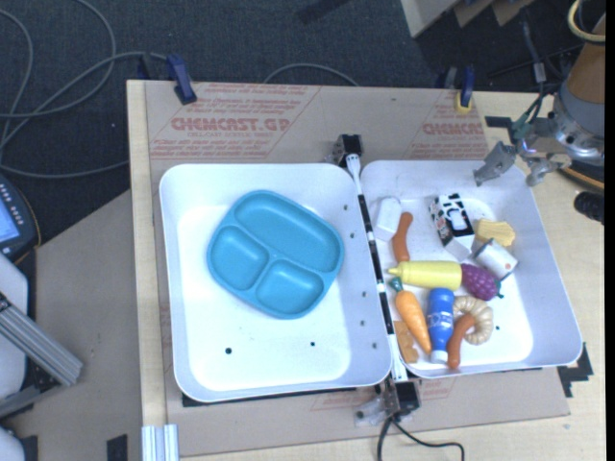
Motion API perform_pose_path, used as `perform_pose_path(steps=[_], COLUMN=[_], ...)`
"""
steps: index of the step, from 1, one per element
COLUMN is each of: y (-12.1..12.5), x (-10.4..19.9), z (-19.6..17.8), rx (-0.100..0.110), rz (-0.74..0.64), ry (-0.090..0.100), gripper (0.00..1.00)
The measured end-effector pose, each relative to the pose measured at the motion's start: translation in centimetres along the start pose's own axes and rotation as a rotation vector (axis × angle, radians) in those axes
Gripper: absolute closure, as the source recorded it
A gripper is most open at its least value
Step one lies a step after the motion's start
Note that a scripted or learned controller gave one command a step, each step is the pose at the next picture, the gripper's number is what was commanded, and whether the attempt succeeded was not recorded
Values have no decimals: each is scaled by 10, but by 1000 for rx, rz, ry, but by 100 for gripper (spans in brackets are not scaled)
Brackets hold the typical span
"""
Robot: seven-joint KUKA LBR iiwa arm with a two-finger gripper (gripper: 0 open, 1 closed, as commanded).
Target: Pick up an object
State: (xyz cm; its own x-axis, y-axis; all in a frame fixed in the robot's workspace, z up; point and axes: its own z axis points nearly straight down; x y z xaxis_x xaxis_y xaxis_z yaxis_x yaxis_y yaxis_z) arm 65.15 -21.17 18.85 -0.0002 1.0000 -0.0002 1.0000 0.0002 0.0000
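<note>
Two smooth white plastic bins [192, 353] sit on a matt brown cardboard sheet [231, 113] printed in red, over a pale wooden bench [596, 277]. A blue compartment plate [276, 253] shows a soft satin sheen, while the toy food, including a glossy yellow bottle [428, 275] and an orange carrot [413, 320], looks like moulded plastic. The gripper [514, 159] appears as dull grey metal.

Lab: clamped bench [288, 113], floor cables [67, 27]

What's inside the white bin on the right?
The right bin holds a pile of toy food: a yellow bottle, blue bottle, carrot, purple grapes and a black-and-white piece. Whatever lies under the pile is covered.
</note>
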Motion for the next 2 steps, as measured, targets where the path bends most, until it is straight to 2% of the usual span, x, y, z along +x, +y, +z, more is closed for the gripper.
perform_pose_path(steps=[1,2], y=[14,16], x=[59,55], z=[110,92], rx=[7,-3], rz=[-5,-3], ry=[4,-1], gripper=[0,100])
